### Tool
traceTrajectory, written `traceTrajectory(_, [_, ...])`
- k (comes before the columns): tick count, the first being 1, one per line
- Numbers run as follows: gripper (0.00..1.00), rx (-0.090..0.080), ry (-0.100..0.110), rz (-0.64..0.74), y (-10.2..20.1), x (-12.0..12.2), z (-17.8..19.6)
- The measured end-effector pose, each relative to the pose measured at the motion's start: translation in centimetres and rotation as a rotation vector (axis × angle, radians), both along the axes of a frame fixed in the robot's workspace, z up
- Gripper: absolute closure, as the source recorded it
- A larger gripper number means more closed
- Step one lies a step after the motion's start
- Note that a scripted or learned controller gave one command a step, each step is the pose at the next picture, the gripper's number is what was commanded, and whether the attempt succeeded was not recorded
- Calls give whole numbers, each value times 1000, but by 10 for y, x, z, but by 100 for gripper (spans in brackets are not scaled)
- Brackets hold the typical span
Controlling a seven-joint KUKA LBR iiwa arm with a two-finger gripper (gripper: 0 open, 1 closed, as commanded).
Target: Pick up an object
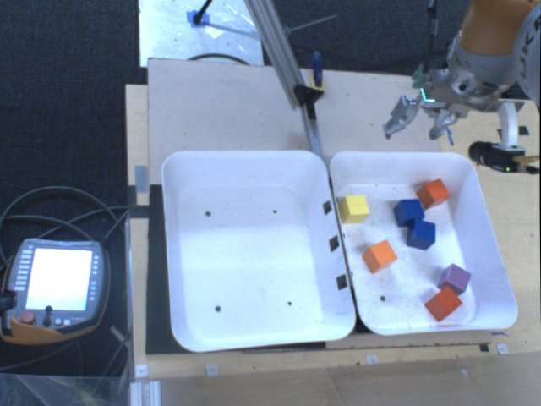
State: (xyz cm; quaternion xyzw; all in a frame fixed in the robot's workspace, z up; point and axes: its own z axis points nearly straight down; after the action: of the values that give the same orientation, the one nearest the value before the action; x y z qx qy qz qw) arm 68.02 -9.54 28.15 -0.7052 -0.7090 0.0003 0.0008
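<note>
Seven blocks in right bin [486, 218], gripper [420, 120] above its far rim, fingers spread, arm cut off

**What I can't make out from here**

My arm [499, 24] is cut off by the top and right edges. The gripper [420, 117] sits above the right bin's [490, 227] far rim, too small to read. The pendant [52, 290] is clipped by the left edge, its screen washed out.

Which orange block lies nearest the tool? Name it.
The orange block at the right bin's far edge, just right of the two blue blocks. The other two orange ones sit farther from the tool.
</note>
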Motion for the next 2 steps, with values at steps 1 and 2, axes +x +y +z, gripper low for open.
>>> traceTrajectory(1, [0,-2,-3,0,0,0,2])
traceTrajectory(2, [0,-1,0,-2,3,-7,-43])
